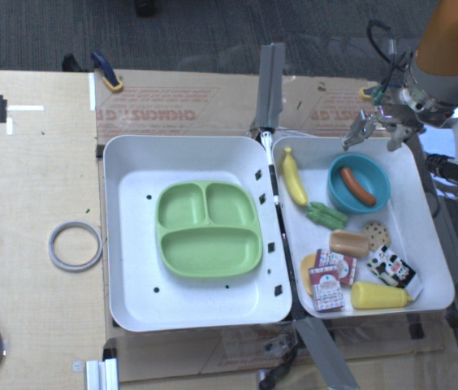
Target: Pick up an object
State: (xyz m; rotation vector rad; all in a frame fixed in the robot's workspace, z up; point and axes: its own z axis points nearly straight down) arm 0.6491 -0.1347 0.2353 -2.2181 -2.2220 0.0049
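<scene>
1. Where the arm (448,31) reaches in from the upper right, the gripper (379,128) is seen above the far rim of the right bin (432,242), near its back edge.
2. The two fingers (357,133) are seen spread apart, and nothing is held between them.
3. Just below the gripper, a blue bowl (359,184) is set in the right bin, and a red sausage (357,184) is laid inside it at a slant.
4. A yellow banana (293,177) is placed along the left side of the right bin, beside the divider between the bins.
5. A green vegetable piece (326,214) is found just below the banana and beside the bowl.
6. A tan bread roll (347,242) and a speckled cookie (378,235) are laid side by side near the middle of the right bin.
7. A black-and-white patterned item (391,267) is seen near the right wall, with a yellow bottle (379,296) lying on its side just below it.
8. Small printed cartons (329,279) are gathered at the near left of the right bin, partly over an orange disc (306,273).
9. A green divided plate (209,228) is set in the middle of the left bin (123,242).
10. On the bench to the left, a grey ring (75,244) is laid well apart from the bins.
</scene>
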